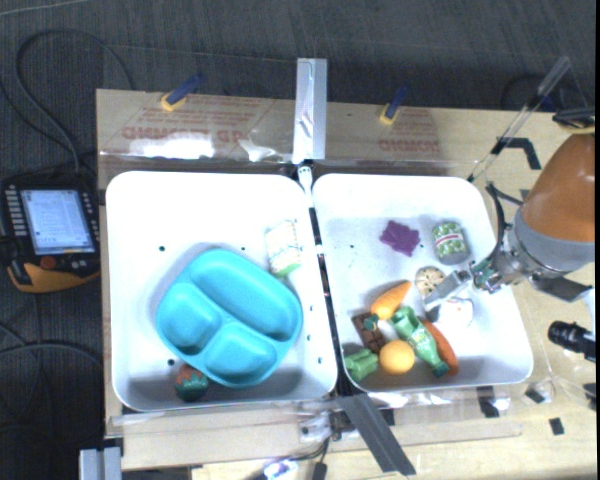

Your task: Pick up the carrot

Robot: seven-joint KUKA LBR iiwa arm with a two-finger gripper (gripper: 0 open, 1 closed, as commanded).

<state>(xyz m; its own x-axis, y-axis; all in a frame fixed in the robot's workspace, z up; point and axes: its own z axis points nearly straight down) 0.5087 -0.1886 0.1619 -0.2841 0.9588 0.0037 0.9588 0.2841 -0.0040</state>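
An orange tapered piece that I take for the carrot (390,298) lies in the right bin (500,353), left of centre, beside a brown block (366,328) and a green piece (416,334). A second, redder orange piece (442,347) lies lower right of it, so which of the two is the carrot is uncertain. My gripper (448,293) is low over the bin, just right of the tapered piece, next to a small speckled round thing (430,278) and a white lump (458,312). Nothing is visibly held.
The right bin also holds a purple piece (401,236), a green-and-white can (447,238) and an orange ball (398,358). In the left bin (130,268) are a blue divided tray (230,313), a pale bottle (283,248) and a small red-green item (190,380).
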